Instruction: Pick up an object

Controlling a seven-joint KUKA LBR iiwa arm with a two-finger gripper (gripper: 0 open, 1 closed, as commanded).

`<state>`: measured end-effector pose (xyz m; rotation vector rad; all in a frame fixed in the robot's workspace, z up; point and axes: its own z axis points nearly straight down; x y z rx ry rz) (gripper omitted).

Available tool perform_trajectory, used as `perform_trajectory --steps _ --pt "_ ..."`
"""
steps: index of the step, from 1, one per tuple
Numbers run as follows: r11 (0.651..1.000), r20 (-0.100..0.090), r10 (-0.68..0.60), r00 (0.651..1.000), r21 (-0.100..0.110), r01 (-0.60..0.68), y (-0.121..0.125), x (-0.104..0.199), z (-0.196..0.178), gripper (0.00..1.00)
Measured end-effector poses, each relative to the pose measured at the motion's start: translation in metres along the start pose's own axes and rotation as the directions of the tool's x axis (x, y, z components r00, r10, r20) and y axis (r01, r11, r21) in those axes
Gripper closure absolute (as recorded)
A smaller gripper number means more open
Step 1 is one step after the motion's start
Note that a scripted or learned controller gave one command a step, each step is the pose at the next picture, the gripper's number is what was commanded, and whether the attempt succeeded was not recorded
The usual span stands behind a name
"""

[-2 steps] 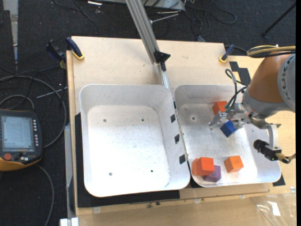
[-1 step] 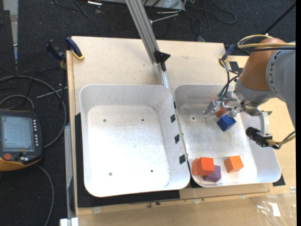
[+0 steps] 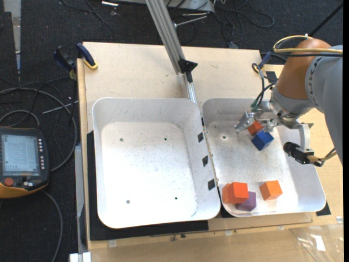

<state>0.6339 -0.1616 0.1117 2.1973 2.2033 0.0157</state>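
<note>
My gripper (image 3: 254, 123) hangs low over the back of the right bin (image 3: 229, 119). Its fingers stand open, one on each side of a small orange block (image 3: 254, 128) that is partly hidden beneath them. A blue cube (image 3: 262, 141) lies tilted just in front of that block, touching it. Near the bin's front edge rest a larger orange cube (image 3: 235, 192), a purple block (image 3: 247, 202) against it, and another orange cube (image 3: 270, 189).
The left bin (image 3: 109, 119) lies beside the right one, with a raised divider edge (image 3: 206, 146) between them. A slanted metal bar (image 3: 166, 29) reaches down to the bins' back edge. The arm's black cable fitting (image 3: 297, 153) hangs over the right bin's right side.
</note>
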Motion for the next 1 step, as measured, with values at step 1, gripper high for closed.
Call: perform_trajectory --steps 1 --pt "1.0 -0.008 -0.003 1.0 0.009 0.003 -0.0159 -0.0009 0.0064 0.0"
